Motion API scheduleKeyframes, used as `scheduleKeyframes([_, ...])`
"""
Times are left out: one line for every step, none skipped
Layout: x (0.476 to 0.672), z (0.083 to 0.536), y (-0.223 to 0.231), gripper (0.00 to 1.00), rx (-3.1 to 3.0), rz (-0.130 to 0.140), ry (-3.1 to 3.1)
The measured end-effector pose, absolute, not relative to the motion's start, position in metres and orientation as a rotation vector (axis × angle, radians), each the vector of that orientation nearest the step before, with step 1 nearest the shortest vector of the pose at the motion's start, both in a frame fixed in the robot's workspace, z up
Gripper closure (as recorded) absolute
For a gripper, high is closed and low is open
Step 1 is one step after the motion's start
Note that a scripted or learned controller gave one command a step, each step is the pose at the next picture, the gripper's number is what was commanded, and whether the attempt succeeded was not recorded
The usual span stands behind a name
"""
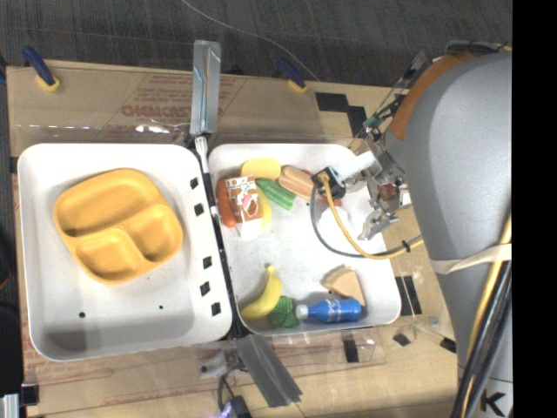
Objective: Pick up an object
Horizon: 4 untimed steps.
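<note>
Claw (pixel 380 209), grip state indiscernible, at right bin's (pixel 383 307) edge: yellow cable (pixel 344 229) risks snagging; likely to miss hot dog (pixel 297 180).

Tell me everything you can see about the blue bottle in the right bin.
The blue bottle lies on its side along the near wall of the right bin, its white neck end pointing left. It looks like glossy plastic with a blue label bearing pale markings too small to read. Its neck end meets a green item beside the banana. A tan wedge lies just behind it, close or touching; I cannot tell which.
</note>
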<state>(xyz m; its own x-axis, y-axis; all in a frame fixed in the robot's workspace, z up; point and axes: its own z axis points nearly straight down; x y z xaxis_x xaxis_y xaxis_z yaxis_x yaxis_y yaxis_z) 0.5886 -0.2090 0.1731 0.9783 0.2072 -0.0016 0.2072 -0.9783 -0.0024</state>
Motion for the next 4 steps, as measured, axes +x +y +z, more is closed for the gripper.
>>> scheduleKeyframes([0.616,0.152,-0.178,0.0,-3.121,0.005,-0.327])
scheduleKeyframes([0.547,0.091,-0.158,0.0,-3.091,0.01,-0.528])
scheduleKeyframes([0.623,0.09,-0.116,0.0,-3.121,0.006,-0.329])
scheduleKeyframes([0.623,0.099,-0.115,1.0,-3.118,0.013,-0.339])
